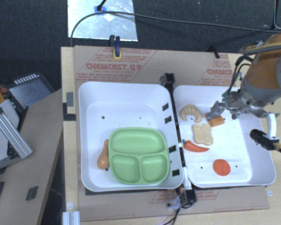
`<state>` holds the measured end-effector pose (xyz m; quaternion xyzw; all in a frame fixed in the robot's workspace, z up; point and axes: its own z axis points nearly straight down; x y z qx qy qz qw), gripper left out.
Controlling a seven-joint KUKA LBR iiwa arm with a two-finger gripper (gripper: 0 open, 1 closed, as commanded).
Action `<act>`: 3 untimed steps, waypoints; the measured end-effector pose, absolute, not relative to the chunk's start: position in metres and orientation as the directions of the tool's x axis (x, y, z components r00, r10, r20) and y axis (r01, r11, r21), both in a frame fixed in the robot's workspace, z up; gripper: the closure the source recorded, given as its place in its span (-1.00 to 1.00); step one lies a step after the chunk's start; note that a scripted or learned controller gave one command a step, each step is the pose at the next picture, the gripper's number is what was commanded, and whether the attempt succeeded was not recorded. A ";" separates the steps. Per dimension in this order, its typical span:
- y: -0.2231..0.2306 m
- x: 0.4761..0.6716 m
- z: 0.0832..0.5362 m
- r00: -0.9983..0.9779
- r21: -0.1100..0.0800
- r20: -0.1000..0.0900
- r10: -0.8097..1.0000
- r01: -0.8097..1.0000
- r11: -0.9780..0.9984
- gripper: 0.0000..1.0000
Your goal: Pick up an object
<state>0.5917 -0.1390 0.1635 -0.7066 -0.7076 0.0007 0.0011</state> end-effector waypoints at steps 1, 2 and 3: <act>-0.146 0.594 0.118 -0.001 -0.002 0.000 1.000 1.000 0.001 -1.00; -0.146 0.596 0.132 -0.002 0.003 -0.001 1.000 1.000 0.002 1.00; -0.140 0.592 0.180 -0.003 0.005 -0.001 1.000 1.000 0.003 1.00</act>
